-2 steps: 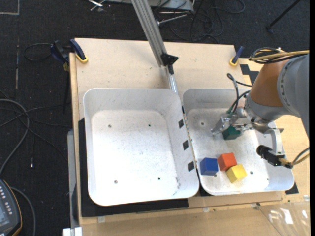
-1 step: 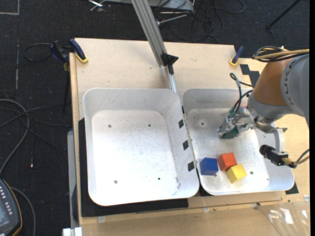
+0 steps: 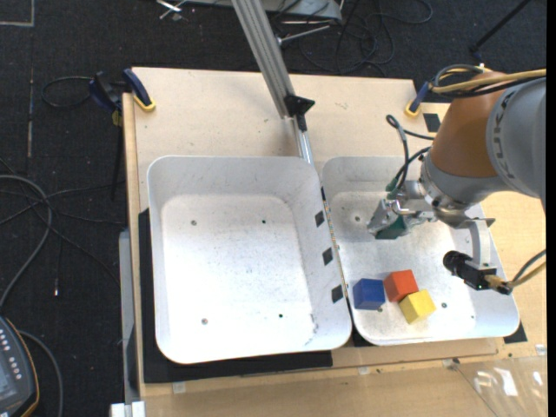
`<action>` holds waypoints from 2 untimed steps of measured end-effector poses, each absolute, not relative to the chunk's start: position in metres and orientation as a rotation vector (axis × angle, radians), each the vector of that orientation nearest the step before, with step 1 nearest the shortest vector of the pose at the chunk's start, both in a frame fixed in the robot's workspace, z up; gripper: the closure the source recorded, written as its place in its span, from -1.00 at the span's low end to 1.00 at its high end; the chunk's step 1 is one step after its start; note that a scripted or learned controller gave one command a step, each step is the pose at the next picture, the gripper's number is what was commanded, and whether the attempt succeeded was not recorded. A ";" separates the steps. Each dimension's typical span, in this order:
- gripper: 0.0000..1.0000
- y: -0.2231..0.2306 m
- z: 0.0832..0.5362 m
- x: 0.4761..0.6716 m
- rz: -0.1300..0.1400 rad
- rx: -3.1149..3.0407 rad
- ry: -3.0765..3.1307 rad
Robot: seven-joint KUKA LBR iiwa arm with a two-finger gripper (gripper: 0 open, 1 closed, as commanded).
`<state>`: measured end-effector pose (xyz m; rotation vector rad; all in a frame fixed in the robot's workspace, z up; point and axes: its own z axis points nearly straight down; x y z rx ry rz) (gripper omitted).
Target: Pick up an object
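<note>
Three small cubes, one blue (image 3: 368, 294), one orange-red (image 3: 400, 284), one yellow (image 3: 417, 306), are your candidates. They sit clustered at the near end of the right-hand shallow white bin (image 3: 486, 324), touching or just about touching each other, blue closest to the divider between the bins. My read: the tight packing leaves little room for jaws to drop around any one cube, so the blue or the yellow, each with an outer face free, looks easier than the orange-red in the middle.

The left-hand white bin (image 3: 174, 189) sits beside it on the pale wooden desk (image 3: 217, 111).

The grey arm with the orange band (image 3: 486, 142) reaches in from the right, and the two-finger gripper (image 3: 388, 221) hangs low over the middle of the right bin, further from you than the cubes and well apart from them. It points down towards the bin floor. There's something small and dark green at the tip; you can't tell from this angle whether that's an object or part of the tool.

Jaws: I cannot tell how far open they are, the wrist and cabling block the view. No cube is between them, that much is clear.

Judgement: pick not yet made; the gripper needs to shift towards the near end to line up over a cube.
</note>
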<state>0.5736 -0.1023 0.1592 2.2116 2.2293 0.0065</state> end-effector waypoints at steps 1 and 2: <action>1.00 -0.021 0.197 0.554 0.006 2.211 2.234; 1.00 0.039 0.220 0.543 0.006 2.212 2.232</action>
